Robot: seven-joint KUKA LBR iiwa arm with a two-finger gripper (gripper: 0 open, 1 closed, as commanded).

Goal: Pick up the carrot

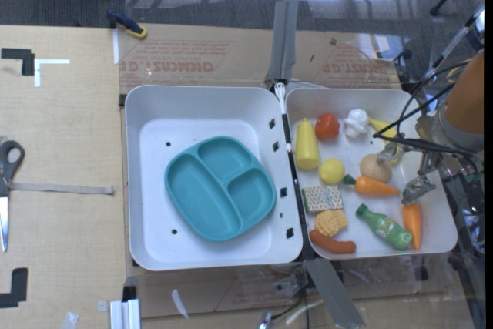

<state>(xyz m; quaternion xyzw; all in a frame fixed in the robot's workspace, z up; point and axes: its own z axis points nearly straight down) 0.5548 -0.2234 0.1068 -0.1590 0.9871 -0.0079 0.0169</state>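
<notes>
Our claw (417,187) hangs low at the right edge of the right bin (451,241), and we cannot tell its state from this slant. There are two carrots here. One carrot (414,225) lies just below the claw, nearly touching it, long axis running up and down the view. The other carrot (375,186) lies just left of the claw, long axis crosswise, green top pointing away. Left of that sit a lemon (332,170) and a green bottle (385,227). We judge the upright carrot nearer.
</notes>
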